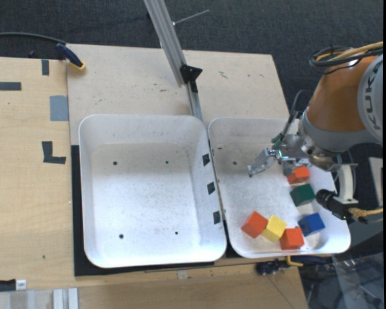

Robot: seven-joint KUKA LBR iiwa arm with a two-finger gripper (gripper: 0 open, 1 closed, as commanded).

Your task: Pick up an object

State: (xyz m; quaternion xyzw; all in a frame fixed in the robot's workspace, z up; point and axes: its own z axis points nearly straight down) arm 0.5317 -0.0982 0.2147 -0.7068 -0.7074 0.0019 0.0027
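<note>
- Orange, yellow, green and blue blocks all lie in the right bin (235,134), toward its near right part; the left bin (90,147) beside it holds no block that I can make out.
- Nearest the arm (338,108) is a small orange block (300,174), just beside the wrist, with a green block (302,194) directly on its near side and a blue block (312,223) nearer again.
- Along the near wall, another orange block (254,224), a yellow block (275,228) and a third orange block (292,237) sit touching in a row.
- The claw (258,167) hangs over bare bin floor to the left of the small orange block, apart from every block. Nothing sits between its fingers, but whether they are spread or together I cannot tell at this size.
- As I read it, the step in hand is choosing and approaching a target. The small orange block looks the shortest reach, though the green one close behind it leaves little room for a finger on that side.
- A cleaner choice may be the blue block, which seems to have free space on its left and right faces.
- Whichever is picked, centre over it before descending and align the fingers with two free faces, not with a neighbour.
- Avoid the touching row by the near wall: a finger could wedge against the wall or nudge the neighbours.
</note>
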